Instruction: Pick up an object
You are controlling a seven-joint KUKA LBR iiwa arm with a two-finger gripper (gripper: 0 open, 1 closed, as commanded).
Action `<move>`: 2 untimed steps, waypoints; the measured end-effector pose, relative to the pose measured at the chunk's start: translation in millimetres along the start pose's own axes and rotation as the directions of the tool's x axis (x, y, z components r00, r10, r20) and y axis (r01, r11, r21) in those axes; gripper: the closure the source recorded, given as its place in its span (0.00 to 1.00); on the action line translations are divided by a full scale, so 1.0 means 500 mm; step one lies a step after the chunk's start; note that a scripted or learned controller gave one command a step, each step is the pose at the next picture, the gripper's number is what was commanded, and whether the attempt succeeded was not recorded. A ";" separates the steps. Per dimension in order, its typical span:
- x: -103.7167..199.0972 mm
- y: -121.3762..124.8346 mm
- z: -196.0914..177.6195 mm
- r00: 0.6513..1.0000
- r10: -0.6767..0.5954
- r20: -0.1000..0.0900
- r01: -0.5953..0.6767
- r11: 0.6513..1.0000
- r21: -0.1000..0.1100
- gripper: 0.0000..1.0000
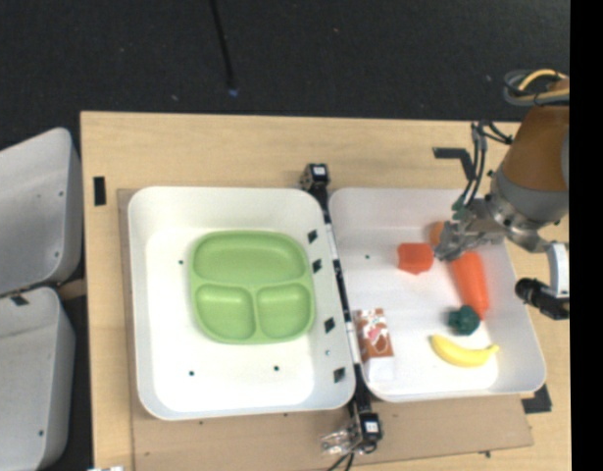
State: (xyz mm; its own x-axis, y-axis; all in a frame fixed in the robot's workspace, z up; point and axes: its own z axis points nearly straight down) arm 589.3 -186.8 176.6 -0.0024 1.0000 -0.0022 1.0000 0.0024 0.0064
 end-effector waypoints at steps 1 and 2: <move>-0.001 -0.005 -0.089 1.000 -0.001 0.000 0.001 1.000 0.000 1.00; -0.004 -0.004 -0.123 1.000 -0.002 -0.001 0.002 1.000 0.003 1.00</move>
State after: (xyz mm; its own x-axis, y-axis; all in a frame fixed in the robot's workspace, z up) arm 587.2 -188.4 238.1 -0.0040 1.0000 -0.0013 1.0000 0.0040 0.0038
